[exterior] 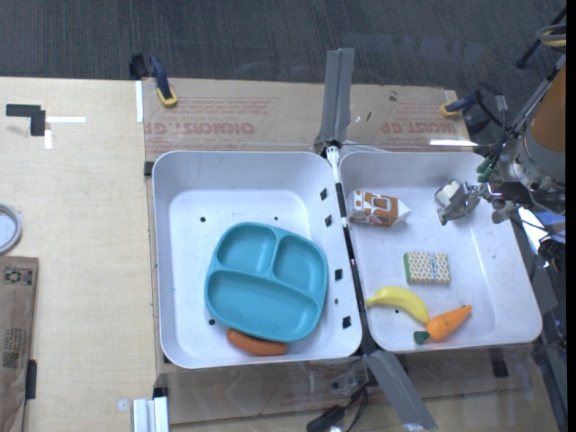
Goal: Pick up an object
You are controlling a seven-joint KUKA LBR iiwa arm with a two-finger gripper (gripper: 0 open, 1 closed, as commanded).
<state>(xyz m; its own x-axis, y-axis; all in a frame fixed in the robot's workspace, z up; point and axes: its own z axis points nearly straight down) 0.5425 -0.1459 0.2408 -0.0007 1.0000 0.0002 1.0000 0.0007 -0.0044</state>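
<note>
My gripper (454, 202) hangs over the upper right part of the right bin (504, 331), at the end of the arm coming in from the right. No object sits at it. In that bin lie a small brown and white carton (376, 209) to the gripper's left, a green and yellow sponge block (427, 268) below it, a banana (400, 302) and a toy carrot (445, 323) near the front wall. The left bin (171, 241) holds a blue divided plate (267, 282) and an orange sausage (256, 343) tucked under the plate's front edge.
A grey divider post (337, 97) rises behind the seam between the two bins. Clamps (162, 84) hold the brown board at the back. A roll of tape (4, 230) lies on the bench at the far left.
</note>
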